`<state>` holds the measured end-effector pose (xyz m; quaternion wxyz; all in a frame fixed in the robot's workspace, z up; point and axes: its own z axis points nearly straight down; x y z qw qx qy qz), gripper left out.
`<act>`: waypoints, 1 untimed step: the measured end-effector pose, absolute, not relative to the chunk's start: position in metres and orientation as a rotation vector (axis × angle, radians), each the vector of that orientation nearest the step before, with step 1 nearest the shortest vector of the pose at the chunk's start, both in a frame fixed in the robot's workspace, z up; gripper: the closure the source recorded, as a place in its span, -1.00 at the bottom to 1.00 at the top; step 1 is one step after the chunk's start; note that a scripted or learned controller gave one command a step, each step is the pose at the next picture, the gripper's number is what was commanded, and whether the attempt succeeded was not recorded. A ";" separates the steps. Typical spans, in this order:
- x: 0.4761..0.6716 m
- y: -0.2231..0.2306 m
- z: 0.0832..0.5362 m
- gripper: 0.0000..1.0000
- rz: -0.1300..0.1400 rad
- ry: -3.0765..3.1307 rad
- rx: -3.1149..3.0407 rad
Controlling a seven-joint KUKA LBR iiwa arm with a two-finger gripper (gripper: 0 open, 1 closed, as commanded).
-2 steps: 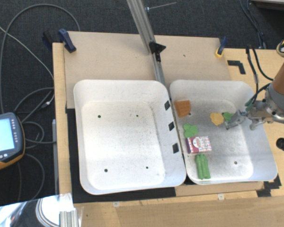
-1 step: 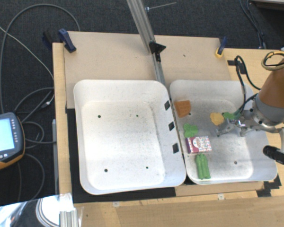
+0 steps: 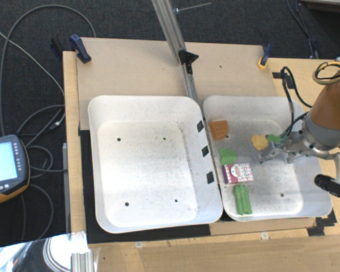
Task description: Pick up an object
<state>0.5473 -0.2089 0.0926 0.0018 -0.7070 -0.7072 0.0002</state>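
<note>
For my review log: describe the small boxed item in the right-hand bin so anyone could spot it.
Look in the right bin, near its left wall. The small box lies between two green pieces. It alone is purple and white with a printed label.

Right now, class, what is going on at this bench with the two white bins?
A grey arm reaches into the right bin, its gripper low beside a yellow piece. Also in that bin lie an orange block, a purple box and green items. Nothing looks lifted yet.
</note>
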 end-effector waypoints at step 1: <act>0.548 -0.209 0.104 1.00 -0.003 -2.221 -2.220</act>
